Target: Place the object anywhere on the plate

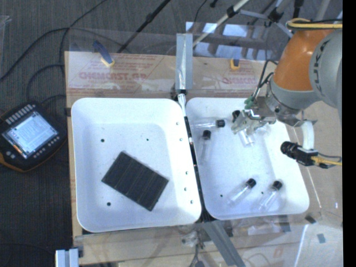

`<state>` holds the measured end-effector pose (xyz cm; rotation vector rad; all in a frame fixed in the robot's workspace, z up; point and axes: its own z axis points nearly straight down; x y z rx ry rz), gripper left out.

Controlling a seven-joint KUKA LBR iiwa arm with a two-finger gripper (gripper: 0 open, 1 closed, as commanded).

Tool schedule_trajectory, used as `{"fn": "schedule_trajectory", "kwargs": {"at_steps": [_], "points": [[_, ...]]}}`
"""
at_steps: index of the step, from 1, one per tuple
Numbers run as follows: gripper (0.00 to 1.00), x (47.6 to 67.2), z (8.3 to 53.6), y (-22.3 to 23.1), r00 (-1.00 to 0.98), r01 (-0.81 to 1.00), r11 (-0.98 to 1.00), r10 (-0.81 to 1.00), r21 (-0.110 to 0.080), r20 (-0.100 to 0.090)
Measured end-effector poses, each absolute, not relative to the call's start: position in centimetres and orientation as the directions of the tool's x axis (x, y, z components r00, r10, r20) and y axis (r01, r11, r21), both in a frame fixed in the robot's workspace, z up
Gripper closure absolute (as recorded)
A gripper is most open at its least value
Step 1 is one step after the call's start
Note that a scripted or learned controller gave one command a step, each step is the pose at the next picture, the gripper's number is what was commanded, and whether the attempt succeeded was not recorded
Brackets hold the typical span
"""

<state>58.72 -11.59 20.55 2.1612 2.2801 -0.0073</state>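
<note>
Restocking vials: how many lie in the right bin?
4, maybe more under the gripper: two vials near the front, two at the back.

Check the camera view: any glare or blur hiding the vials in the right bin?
Camera view: even overhead light, soft shadows. The right bin is nearly blown out, so the clear vials show mainly by their black caps. The tool is slightly soft. The dark plate in the left bin reads sharply.

grey arm (pixel 334 65), orange band (pixel 297 60), yellow cable (pixel 311 22), metal gripper (pixel 247 128)
</note>
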Motion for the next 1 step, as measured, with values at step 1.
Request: {"fn": "schedule_trajectory", "kwargs": {"at_steps": [1], "points": [[1.0,60.83,18.23,-4.63,0.136,0.991,-0.136,0.991,-0.004,-0.002]]}}
